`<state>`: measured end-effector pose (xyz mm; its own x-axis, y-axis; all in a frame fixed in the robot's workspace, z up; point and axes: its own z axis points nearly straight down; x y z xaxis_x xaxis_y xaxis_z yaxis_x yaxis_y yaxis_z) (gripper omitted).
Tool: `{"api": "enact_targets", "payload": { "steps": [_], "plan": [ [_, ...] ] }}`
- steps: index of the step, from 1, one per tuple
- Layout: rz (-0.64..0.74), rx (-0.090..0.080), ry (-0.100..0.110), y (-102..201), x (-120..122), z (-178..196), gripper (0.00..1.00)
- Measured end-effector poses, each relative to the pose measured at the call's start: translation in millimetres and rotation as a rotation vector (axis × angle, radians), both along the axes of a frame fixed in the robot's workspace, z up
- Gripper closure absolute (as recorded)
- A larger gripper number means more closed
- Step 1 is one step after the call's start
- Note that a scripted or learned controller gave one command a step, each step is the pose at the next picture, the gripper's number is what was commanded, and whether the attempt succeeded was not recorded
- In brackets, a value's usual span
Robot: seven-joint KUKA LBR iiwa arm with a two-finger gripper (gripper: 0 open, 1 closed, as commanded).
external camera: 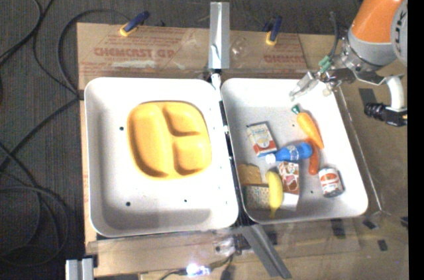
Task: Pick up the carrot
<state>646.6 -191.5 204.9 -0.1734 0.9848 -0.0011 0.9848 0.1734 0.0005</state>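
Arm poised at the upper right, carrot not yet picked.

Two white bins sit side by side: the left bin [99, 159] holds one yellow divided tray [170, 138]; the right bin [351, 202] holds the clutter. The gripper [313, 83], jaws apart and holding nothing, hovers just above the single carrot [309, 128] near that bin's upper right, seemingly lining up for a descent.

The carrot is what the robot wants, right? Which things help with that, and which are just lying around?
For the job: orange carrot with green tip; metal two-finger gripper.

Just lying about: yellow banana; blue bottle; red-labelled tin can; small red-and-white carton; yellow divided tray.
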Motion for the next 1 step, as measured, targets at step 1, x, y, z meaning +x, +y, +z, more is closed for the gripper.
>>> {"api": "enact_targets", "payload": {
  "steps": [1],
  "plan": [
    [-0.105,0.001,-0.016,-23.5,-24.2,-90.8,0.00]
  ]
}}
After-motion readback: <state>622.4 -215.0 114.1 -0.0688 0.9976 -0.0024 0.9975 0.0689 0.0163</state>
